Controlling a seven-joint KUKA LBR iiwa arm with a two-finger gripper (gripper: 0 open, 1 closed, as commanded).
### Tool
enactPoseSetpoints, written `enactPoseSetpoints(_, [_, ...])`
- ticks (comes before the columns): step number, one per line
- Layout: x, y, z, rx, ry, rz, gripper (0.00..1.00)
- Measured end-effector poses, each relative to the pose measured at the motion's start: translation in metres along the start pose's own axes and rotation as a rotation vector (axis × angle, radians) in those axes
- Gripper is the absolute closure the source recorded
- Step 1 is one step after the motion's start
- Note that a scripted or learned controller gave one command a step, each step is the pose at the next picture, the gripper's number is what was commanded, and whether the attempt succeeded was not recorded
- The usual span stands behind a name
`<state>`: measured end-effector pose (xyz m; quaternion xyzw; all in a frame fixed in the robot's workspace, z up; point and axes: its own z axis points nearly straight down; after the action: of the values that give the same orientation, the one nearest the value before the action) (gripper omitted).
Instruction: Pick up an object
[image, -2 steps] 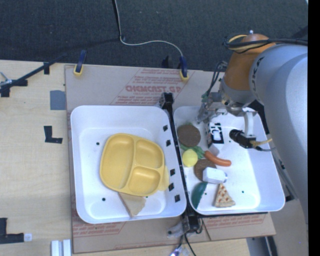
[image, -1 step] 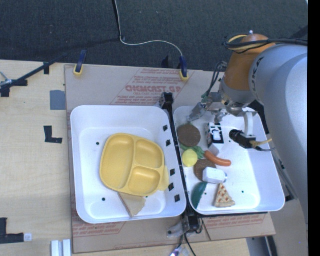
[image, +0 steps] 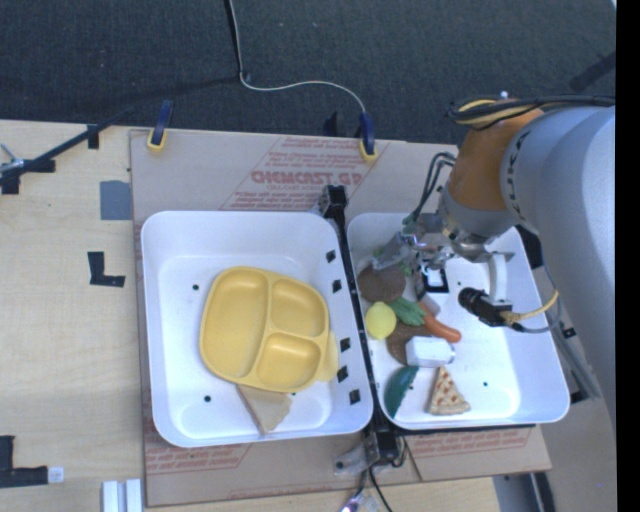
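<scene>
Arm over the right bin (image: 530, 400), claw (image: 425, 258) low at the bin's upper left part, above the pile of toy food. Whether the claw is released or clenched — cannot tell; it is small and tangled with cables at this angle. Nothing can be seen gripped in it.

Step in hand, as I judge it: the approach, before any grasp. No item looks lifted.

Candidate items, all in the right bin:
- brown round piece (image: 380, 284), just beside the claw, lower left, likely the nearest target
- yellow ball-like piece (image: 380, 321), touching the brown piece from below
- carrot (image: 437, 326), orange with green leaves, just right of the yellow piece
- white block (image: 430, 351), under the carrot
- pizza slice (image: 447, 392), near the bin's front
- dark green piece (image: 398, 388), left of the pizza slice

Next move probably calls for a short drop onto 1 item, with the claw lined across its narrow side, then a straight lift.

In the way: the items lie packed and touching, so a grasp may catch 2 or push a neighbour. The divider between the 2 bins runs close on the left — little room there.

Left bin (image: 165, 300) holds a yellow divided tray (image: 265, 328) lying on a tan cloth or paper (image: 265, 408), well apart from the claw.
</scene>
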<state>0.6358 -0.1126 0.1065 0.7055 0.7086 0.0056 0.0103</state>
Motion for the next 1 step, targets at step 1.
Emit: enactPoseSetpoints(1, [-0.0477,-0.0591,0.0052,-0.002,-0.009,0.005,0.0])
